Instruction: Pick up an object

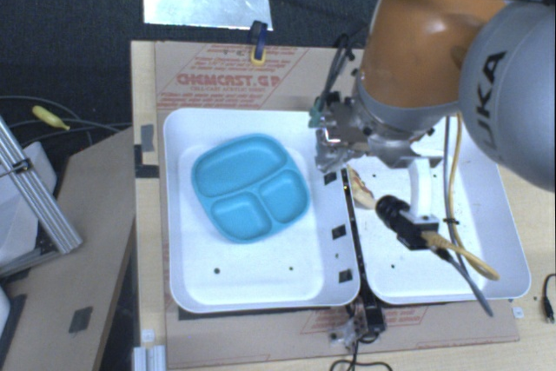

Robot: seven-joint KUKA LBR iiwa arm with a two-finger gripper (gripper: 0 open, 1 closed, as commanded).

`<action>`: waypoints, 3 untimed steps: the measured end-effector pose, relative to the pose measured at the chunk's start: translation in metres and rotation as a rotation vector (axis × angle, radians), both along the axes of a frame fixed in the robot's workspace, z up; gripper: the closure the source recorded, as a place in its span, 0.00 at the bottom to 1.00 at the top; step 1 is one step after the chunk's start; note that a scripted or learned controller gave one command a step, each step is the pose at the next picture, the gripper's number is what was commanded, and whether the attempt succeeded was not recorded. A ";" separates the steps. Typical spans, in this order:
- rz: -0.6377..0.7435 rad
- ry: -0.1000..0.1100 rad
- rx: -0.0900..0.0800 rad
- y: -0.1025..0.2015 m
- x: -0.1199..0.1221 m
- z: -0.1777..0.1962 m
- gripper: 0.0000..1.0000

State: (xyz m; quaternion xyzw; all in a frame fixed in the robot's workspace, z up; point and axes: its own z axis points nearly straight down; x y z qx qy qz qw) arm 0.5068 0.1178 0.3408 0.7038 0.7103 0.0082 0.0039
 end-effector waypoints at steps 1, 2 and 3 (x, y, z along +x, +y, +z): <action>-0.001 0.014 -0.003 0.035 -0.017 0.009 1.00; -0.008 0.003 -0.003 0.014 0.018 0.100 1.00; 0.003 0.020 -0.005 0.109 0.029 0.036 1.00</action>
